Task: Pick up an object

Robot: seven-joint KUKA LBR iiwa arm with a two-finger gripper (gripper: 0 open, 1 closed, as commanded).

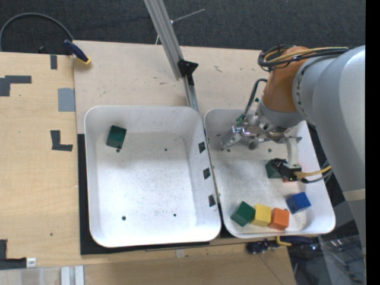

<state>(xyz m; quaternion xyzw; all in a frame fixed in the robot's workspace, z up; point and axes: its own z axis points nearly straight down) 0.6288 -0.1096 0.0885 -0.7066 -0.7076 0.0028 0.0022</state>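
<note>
While the arm reached in from the right across the right bin, its gripper hung over that bin's upper left part, close to the wall shared with the left bin. Whether the fingers were spread or pressed together could not be told from the camera view; the metal parts there were too small and tangled to read, and no block could be made out between them. By that showing, the pick looked not yet done.

Candidates lay in both bins. Along the right bin's lower edge sat a green block, a yellow block and an orange block, set side by side and touching or nearly so, with a blue block just beside them, higher up. A dark green block lay alone in the upper left of the left bin, well apart from the gripper.

What seemingly remained was the whole grasp: settling on a block, closing on it, lifting it clear.
</note>
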